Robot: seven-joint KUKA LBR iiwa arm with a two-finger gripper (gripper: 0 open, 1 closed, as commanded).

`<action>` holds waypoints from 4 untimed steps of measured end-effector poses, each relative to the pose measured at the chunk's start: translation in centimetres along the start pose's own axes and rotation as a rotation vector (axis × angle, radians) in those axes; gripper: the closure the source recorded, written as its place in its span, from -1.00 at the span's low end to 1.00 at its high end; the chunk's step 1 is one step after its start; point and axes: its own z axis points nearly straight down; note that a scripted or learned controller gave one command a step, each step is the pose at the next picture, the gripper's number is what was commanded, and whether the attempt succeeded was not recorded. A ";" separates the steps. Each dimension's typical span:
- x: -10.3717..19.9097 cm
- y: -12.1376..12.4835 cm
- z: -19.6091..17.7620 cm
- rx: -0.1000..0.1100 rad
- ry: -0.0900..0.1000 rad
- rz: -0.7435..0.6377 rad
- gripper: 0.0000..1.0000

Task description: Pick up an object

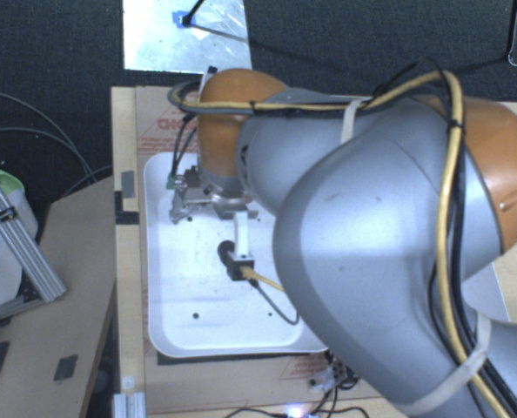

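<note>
From the fixed camera above the bench, a shallow white plastic bin [189, 329] is seen lying on a brown cardboard sheet [154, 116], with the large grey jointed arm [372, 259] reaching across it from the right edge of the bench. An orange band [228, 103] is seen above the wrist, over the far edge of the bin. Below that band, the metal two-finger gripper [189, 203] is lowered to the far left part of the bin floor, close to the bin's far left corner.

A yellow cable [328, 104] is run along the arm, and a white strut with a small black fitting [238, 255] hangs from the wrist over the middle of the bin, a yellow lead trailing from it toward the near right.

Whether the pincer is apart or together cannot be told; it is too small and too much in shadow. No object is made out between its tips, and nothing to be picked is clearly distinguished on the bare bin floor, apart from a few dark specks near the near edge. Where the task's thing lies cannot be told.

The task is judged to be at the grasping stage: the descent appears done, while a confirmed hold and the lift are left.
</note>
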 end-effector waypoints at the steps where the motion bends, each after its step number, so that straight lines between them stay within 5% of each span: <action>1: -0.6 0.1 -1.0 0.002 -0.005 0.003 1.00; 2: -5.2 3.4 0.1 0.002 -0.006 0.013 1.00; 3: -17.9 4.4 -20.5 -0.015 -0.009 0.019 1.00; 4: -15.7 0.2 -18.0 0.007 -0.005 0.007 1.00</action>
